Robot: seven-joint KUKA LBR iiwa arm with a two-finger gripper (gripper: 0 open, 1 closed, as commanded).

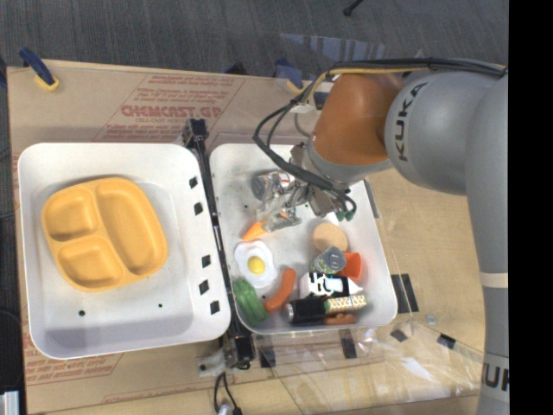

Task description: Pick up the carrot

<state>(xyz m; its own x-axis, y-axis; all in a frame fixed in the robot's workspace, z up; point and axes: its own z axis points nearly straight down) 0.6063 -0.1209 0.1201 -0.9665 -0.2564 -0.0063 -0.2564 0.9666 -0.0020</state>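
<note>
I see the carrot point(253, 229) near the right bin's point(226, 168) left wall, just above the fried egg point(255, 262). My gripper point(281, 201) hangs just right of it; its opening I can't tell. Bare floor lies above; a sausage point(280, 290), a black box point(324, 308) and a green piece point(248, 301) crowd the near end. The yellow tray point(104, 232) fills the left bin point(112, 331).

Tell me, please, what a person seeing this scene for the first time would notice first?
The big grey arm with its orange band reaches in from the right over the right bin. A yellow divided tray lies in the left bin. Toy foods crowd the right bin's near end, among them a fried egg and a carrot.
</note>
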